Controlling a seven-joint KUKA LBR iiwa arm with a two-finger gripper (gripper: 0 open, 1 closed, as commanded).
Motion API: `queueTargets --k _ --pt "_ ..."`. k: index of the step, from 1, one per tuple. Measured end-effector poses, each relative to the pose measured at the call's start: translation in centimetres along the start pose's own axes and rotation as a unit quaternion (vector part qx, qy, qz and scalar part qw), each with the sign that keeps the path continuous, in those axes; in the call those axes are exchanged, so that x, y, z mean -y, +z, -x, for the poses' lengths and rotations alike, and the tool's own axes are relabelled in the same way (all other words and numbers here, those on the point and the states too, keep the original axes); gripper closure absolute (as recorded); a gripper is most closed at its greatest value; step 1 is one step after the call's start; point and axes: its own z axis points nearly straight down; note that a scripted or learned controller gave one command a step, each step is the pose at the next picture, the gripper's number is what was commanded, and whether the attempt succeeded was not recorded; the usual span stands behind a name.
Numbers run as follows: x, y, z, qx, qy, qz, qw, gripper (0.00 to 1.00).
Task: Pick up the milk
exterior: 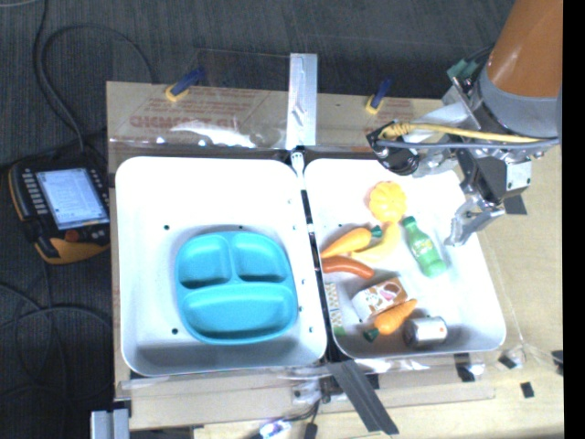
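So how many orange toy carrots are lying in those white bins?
2, both in the right white bin: one orange carrot near the divider, another leaning on the small milk carton. More may hide underneath.

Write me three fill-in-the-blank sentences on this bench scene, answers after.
1. The blue tray sits in the ____ bin.
2. The green bottle lies in the ____ bin.
3. The milk carton lies partly under an orange ____.

Answers: left; right; carrot
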Motion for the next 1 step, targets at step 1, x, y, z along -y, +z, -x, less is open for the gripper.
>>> queueTargets --k 1 --pt "7.17 3.82 -1.55 0.001 0.006 0.0 1.0 0.0"
